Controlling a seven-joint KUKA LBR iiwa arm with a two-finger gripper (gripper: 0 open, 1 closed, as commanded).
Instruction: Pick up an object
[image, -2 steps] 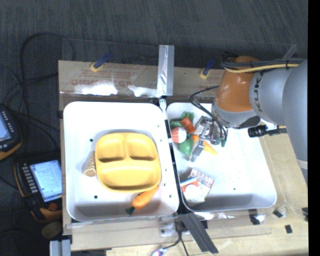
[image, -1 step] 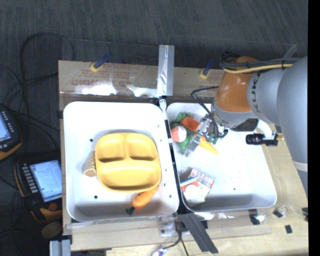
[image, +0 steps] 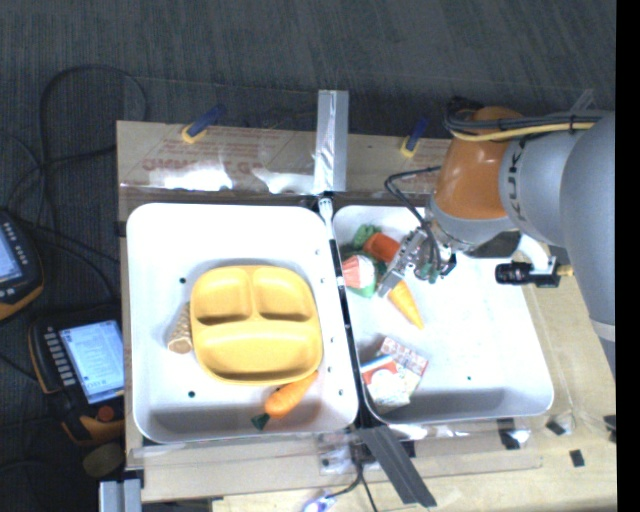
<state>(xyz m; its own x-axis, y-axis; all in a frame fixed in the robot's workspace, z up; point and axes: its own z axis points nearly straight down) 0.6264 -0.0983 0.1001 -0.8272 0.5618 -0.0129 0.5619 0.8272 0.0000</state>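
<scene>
In the right bin (image: 500, 350) a small orange cone (image: 406, 302) lies tilted, point toward the near-right, beside a red-and-green strawberry-like toy (image: 359, 272) and an orange-and-green piece (image: 377, 243) crowded against the bin's left wall, with a red-and-white packet (image: 393, 372) near the front wall. The bin's middle and right floor is bare white. The gripper (image: 412, 262) hangs over the cluster with its tips just above the cone's wide end; how far its fingers are parted, and whether they touch anything, cannot be told.
</scene>
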